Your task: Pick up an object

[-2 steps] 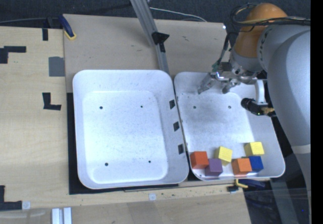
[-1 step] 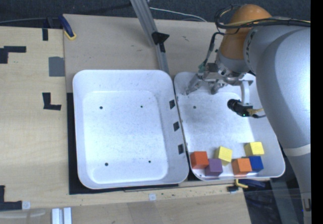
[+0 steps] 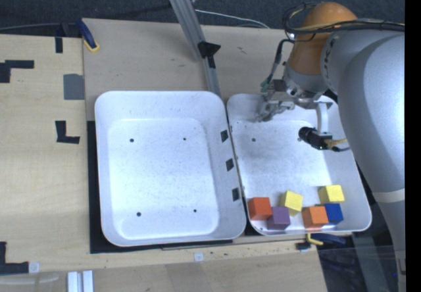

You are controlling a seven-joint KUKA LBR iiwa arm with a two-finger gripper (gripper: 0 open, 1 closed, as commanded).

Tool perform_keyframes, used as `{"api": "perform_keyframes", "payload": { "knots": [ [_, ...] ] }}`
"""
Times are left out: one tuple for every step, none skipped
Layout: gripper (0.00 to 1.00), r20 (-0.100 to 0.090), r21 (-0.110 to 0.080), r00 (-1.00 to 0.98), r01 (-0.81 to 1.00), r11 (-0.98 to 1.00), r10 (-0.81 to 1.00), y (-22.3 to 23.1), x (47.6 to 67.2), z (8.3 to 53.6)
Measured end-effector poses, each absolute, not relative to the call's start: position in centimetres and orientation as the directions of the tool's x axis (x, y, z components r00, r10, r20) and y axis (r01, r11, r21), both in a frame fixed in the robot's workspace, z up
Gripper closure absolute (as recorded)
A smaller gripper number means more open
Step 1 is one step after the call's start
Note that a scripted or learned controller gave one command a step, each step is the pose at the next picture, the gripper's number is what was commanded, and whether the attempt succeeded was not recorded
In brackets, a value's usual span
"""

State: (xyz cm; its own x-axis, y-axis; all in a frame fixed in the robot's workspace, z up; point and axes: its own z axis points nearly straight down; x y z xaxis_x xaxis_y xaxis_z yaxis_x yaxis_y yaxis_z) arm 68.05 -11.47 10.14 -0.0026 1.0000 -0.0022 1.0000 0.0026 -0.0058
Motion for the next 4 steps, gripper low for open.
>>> {"api": "perform_keyframes", "payload": {
  "knots": [
    [1.0, -0.002, 0.003, 0.002, 1.0, -0.002, 1.0, -13.5, 62.1, 18.5],
    [1.0, -0.001, 0.005, -0.004, 1.0, 0.004, 1.0, -12.7, 67.4, 20.6],
    [1.0, 0.0, 0.001, -0.001, 1.0, 0.001, 1.0, -11.5, 63.2, 23.3],
    [1.0, 0.001, -0.001, -0.002, 1.0, 0.002, 1.0, -11.5, 63.2, 24.1]
  ]
}}
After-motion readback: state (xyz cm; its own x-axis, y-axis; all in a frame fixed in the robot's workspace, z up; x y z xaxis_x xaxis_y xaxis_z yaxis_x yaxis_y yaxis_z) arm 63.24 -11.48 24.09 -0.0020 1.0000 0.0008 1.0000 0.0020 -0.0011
